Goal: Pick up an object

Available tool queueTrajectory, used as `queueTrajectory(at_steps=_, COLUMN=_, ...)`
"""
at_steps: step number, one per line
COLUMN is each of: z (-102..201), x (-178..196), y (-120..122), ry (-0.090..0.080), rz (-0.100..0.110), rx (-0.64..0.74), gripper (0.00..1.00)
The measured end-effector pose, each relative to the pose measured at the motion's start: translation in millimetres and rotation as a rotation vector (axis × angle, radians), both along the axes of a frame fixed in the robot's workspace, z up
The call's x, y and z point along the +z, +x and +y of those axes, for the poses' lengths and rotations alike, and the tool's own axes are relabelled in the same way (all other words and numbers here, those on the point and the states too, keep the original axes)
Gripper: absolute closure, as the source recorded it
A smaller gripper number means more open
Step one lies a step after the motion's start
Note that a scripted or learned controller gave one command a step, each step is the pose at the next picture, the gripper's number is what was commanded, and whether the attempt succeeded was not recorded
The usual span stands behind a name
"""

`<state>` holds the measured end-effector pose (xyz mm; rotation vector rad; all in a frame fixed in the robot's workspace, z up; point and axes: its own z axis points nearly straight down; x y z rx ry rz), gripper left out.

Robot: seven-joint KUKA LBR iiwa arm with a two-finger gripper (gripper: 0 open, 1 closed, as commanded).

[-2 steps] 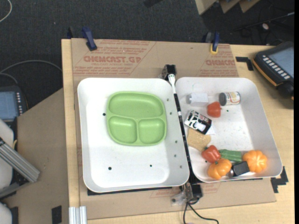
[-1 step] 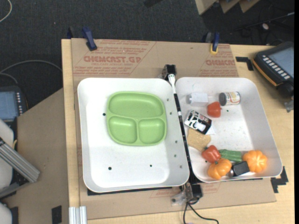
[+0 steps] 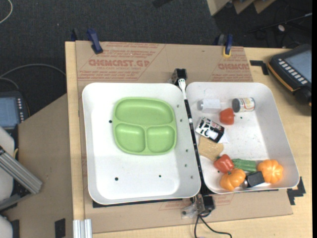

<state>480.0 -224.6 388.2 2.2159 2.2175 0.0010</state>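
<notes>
Basically, camera view: pickable items all sit in the right bin (image 3: 277, 108). Jaw state: can't tell. Main risk is the near cluster, where orange pumpkin (image 3: 270, 171), green vegetable (image 3: 245, 164) and red pepper (image 3: 223, 163) touch, inviting double grabs or slips. Red tomato (image 3: 227, 116) stands clearer. Green tray (image 3: 144, 126) occupies the left bin (image 3: 99, 172).

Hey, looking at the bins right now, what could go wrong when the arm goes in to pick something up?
1. The orange pepper, red pepper and green vegetable crowd together, so a grasp may catch two or slip.
2. The orange pumpkin sits close to the right bin's wall, likely leaving little finger room.
</notes>
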Motion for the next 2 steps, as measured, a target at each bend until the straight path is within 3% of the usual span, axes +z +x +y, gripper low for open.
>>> queueTrajectory(at_steps=1, z=0, x=-1, y=0, ry=0.000, rz=0.001, rx=0.000, gripper=0.00)
queueTrajectory(at_steps=2, z=0, x=11, y=1, ry=-0.003, rz=-0.004, rx=0.001, gripper=1.00)
